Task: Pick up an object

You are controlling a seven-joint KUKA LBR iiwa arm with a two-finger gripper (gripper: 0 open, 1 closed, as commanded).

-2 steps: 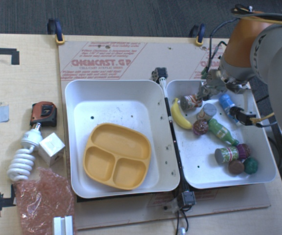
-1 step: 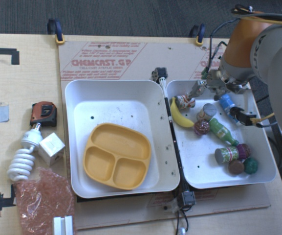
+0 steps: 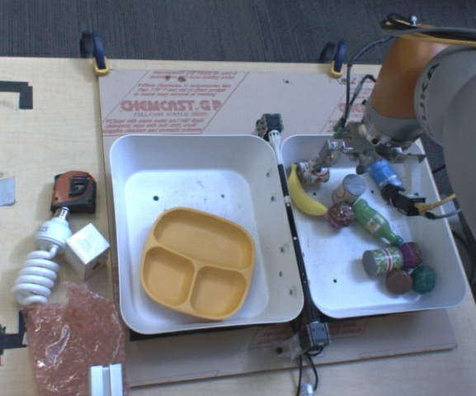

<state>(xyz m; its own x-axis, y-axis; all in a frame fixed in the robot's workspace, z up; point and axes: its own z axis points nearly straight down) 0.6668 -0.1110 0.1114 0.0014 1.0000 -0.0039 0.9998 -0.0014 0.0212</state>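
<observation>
- Camera view looks down on both bins, and I take the banana as my landmark: it lies in the right bin, curved along that bin's left wall.
- My arm reaches in from the right side, its grey bulk and orange band well above and to the right of the banana, over the right bin's far corner.
- My wrist bends down toward the bin, so that my gripper sits just above and to the right of the banana's upper tip, low over the bin floor.
- Whether my fingers are spread or pressed together I cannot tell; the metal parts there blur into a small cluttered shape.
- Nothing can be made out between my fingers, so I claim no hold on anything.
- Right of the banana lie a dark red ball and a grey round lid-like piece, both near it.
- A green bottle lies tilted further right of the banana, past the red ball.
- A blue object sits up and to the right of the banana, beneath my wrist.
- Down and to the right of the banana, near the right bin's front corner, are a small can, a brown round thing and a dark green ball, close together.
- Left of the banana, across the shared wall, the left bin holds a yellow divided tray.
- Far left of the banana, on the bench outside the bins, lie a spiral light bulb, a white cube and a tape measure.
</observation>
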